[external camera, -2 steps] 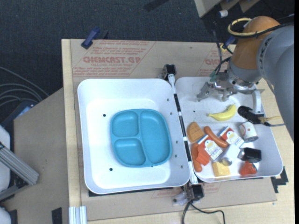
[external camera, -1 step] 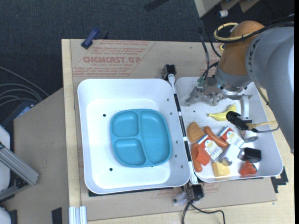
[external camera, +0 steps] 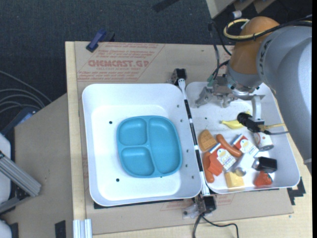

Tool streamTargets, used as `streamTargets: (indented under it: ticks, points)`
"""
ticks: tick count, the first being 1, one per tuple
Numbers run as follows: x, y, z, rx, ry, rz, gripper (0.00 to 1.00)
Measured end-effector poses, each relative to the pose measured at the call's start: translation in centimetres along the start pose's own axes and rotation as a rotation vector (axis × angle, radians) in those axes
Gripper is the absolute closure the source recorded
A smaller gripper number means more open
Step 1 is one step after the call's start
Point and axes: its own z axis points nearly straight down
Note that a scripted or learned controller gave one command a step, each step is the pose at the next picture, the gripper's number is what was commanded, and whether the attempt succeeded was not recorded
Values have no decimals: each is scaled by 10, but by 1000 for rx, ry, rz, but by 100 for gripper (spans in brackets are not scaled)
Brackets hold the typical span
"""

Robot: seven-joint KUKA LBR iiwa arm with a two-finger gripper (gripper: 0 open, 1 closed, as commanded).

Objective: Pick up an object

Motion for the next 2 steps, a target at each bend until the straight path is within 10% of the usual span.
streamTargets:
  ticks: [1, 2]
  points:
    - [-15, -70, 0, 4, 1, 1, 0]
    - [-11, 0, 0, 0, 0, 0, 0]
